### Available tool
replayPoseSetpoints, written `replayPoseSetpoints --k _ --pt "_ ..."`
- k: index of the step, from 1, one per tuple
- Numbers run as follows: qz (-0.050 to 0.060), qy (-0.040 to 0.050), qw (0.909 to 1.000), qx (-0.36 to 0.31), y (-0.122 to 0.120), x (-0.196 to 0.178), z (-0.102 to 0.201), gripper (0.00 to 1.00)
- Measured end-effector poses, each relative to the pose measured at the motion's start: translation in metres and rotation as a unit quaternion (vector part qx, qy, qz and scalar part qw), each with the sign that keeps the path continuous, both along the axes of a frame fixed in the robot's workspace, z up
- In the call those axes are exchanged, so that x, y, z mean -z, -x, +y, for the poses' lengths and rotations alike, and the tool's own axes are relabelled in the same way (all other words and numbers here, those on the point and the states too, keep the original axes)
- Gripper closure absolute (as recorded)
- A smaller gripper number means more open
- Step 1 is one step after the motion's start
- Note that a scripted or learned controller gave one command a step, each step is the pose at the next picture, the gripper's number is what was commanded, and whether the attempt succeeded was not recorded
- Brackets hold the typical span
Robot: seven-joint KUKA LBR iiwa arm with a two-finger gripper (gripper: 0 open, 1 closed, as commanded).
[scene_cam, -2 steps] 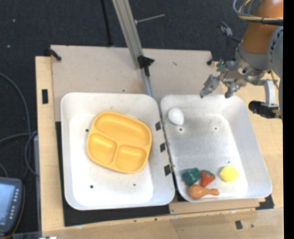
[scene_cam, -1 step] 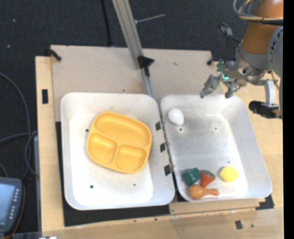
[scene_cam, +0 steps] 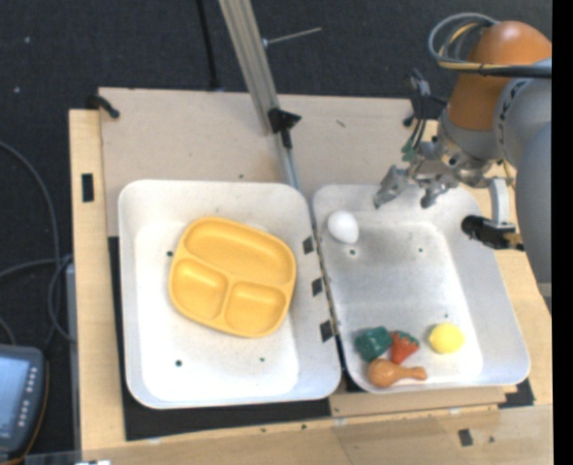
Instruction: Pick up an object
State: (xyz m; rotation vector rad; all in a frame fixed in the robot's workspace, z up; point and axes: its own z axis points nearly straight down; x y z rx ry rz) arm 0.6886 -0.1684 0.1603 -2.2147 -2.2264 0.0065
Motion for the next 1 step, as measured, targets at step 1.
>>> replayPoseSetpoints --k 1 --pt "0.000 0.0000 1.0000 -0.001 0.0010 0.0526 -0.0010 0.00"
